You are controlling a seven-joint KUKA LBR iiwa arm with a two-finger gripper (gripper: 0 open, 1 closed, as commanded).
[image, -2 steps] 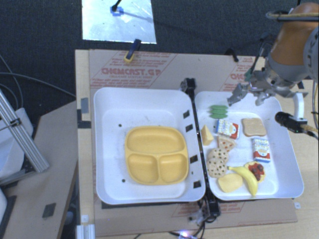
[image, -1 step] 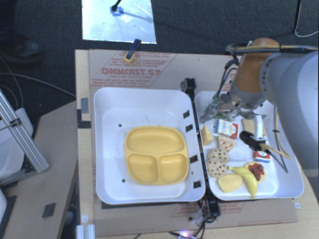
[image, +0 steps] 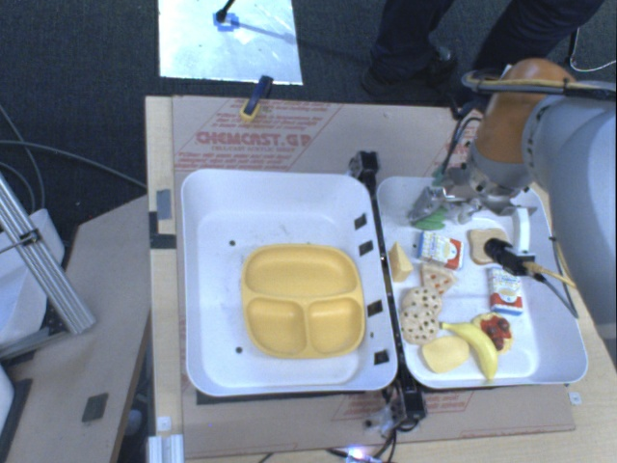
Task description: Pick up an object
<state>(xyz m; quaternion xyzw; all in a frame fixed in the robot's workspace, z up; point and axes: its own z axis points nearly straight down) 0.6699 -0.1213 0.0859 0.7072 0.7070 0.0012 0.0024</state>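
Camera view puts the gripper (image: 434, 204) low over something green (image: 433, 221) — mostly hidden, perhaps a toy — grip state unreadable.

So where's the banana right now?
The banana lies in the right bin, near its front edge, between a pale yellow round piece and some red berries.

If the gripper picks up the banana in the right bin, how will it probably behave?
The banana looks like smooth toy food, so probably light, stiff and somewhat slippery. Its curved shape may let it rock or turn when pushed. It lies against the strawberries, which may shift too.
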